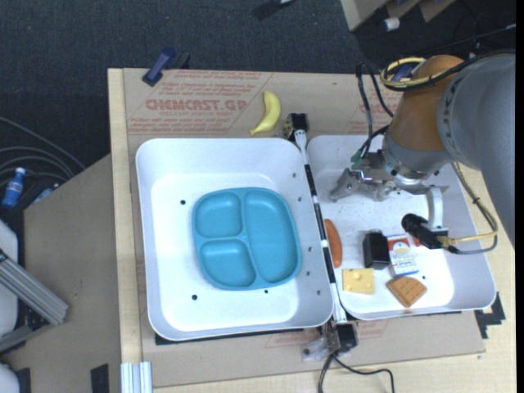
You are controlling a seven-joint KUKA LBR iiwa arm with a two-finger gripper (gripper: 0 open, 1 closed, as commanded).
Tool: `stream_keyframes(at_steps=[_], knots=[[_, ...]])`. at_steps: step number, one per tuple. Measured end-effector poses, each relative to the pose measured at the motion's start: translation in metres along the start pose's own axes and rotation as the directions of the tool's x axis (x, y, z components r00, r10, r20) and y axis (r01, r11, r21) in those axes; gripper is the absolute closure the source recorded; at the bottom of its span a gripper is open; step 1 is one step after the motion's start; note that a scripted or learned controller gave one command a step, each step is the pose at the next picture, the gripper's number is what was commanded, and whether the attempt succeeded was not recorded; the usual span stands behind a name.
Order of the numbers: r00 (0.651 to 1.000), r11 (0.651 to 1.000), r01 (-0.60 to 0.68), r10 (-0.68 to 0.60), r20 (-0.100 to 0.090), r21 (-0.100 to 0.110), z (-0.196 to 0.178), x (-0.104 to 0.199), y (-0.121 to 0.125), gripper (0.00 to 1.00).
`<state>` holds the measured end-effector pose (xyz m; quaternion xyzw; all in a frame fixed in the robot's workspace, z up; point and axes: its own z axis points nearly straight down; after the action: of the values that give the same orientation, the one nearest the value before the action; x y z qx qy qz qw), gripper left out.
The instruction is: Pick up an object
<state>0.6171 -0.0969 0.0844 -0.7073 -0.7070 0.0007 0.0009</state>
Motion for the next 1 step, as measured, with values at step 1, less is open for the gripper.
stream_keyframes(at_steps=[1], knots=[[1.000,1.000,-0.001,0.001,0.000,-0.002,-0.0104,0.0002,0.0006,1.00]])
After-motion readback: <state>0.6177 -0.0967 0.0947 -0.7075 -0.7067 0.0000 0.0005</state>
